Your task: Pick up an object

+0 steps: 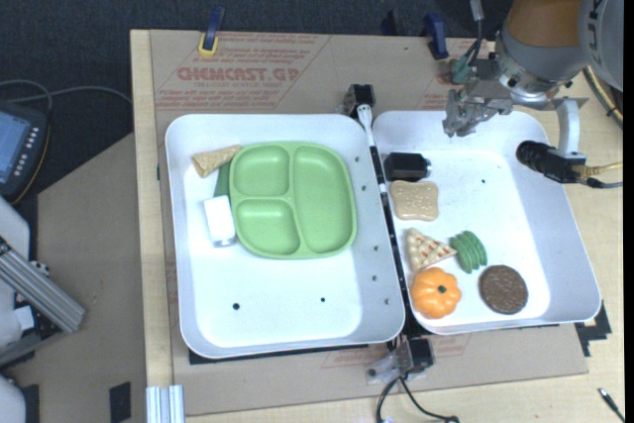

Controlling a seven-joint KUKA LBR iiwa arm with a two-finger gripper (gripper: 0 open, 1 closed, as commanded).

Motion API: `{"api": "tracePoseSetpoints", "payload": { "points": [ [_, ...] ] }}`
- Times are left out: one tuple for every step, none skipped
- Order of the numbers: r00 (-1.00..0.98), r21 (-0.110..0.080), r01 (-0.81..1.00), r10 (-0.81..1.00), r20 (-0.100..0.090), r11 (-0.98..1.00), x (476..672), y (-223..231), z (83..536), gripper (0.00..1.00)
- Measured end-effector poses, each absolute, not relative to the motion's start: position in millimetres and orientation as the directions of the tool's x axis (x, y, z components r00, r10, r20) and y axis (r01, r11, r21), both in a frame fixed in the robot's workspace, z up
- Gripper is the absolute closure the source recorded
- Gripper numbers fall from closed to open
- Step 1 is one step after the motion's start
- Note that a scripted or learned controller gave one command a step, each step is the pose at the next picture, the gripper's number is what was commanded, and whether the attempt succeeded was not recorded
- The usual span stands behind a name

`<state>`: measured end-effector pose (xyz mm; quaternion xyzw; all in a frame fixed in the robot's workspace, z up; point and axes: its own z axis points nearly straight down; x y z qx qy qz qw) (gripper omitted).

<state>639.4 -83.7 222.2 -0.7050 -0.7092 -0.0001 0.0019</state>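
Observation:
My gripper (463, 122) hangs over the far edge of the right bin (535, 213), its dark fingers pointing down with nothing visible between them. In that bin's near left part lie a slice of bread (415, 201), a pizza wedge (427, 249), a green pickle-like piece (469, 250), an orange pumpkin (437, 292) and a brown round cookie (503, 289). A black block (405, 165) sits at the bin's left wall. All these lie well below and left of the gripper.
The left bin (258, 312) holds a green divided plate (293, 198), a tan cracker wedge (214, 159) and a white block (219, 219). A black cable fitting (547, 160) sticks into the right bin from the right. Clamps stand on the bench's far edge.

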Motion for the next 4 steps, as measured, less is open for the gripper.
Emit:
{"api": "tracePoseSetpoints", "payload": {
  "points": [
    [-0.005, -0.003, 1.0, 1.0, 0.002, 0.005, 617.7, -34, 235, 1.0],
    [-0.002, -0.003, 1.0, 1.0, 0.001, 0.002, 612.3, -15, 226, 1.0],
    [-0.002, -0.004, 1.0, 1.0, 0.001, 0.002, 608.8, -7, 216, 1.0],
    [0.001, 0.004, 1.0, 1.0, 0.0, -0.001, 605.1, -10, 236, 1.0]
  ]
}}
